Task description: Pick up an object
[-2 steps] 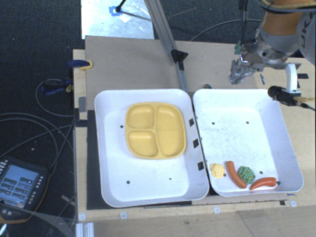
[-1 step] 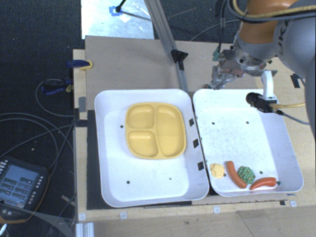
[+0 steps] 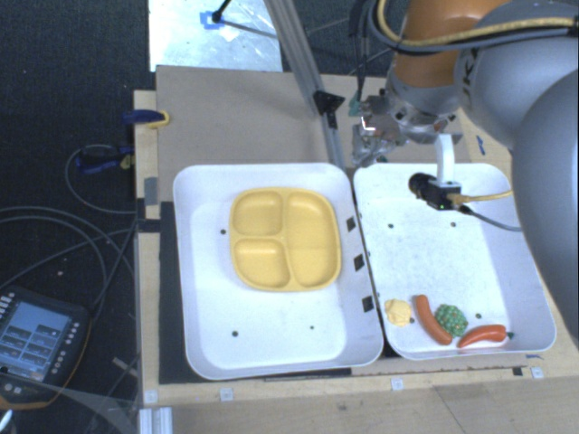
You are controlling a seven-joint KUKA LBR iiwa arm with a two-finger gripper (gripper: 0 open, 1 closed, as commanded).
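Note:
Several small toy foods lie in the near corner of the right bin (image 3: 470,242): a pale yellow lump (image 3: 397,311), an orange sausage (image 3: 431,319), a green broccoli piece (image 3: 450,317) and a red-orange pepper (image 3: 482,335). My gripper (image 3: 400,147) hangs over the far left corner of that bin, under the orange band, far from the foods. Nothing shows in its grasp. A black fitting with a yellow cable (image 3: 431,189) sits just below the wrist.
In the left bin (image 3: 208,333) rests a yellow divided plate (image 3: 285,240). A slanted metal pole (image 3: 303,61) crosses behind the bins. The large grey arm covers the upper right. Cables and a handheld pendant (image 3: 32,337) lie left of the bench.

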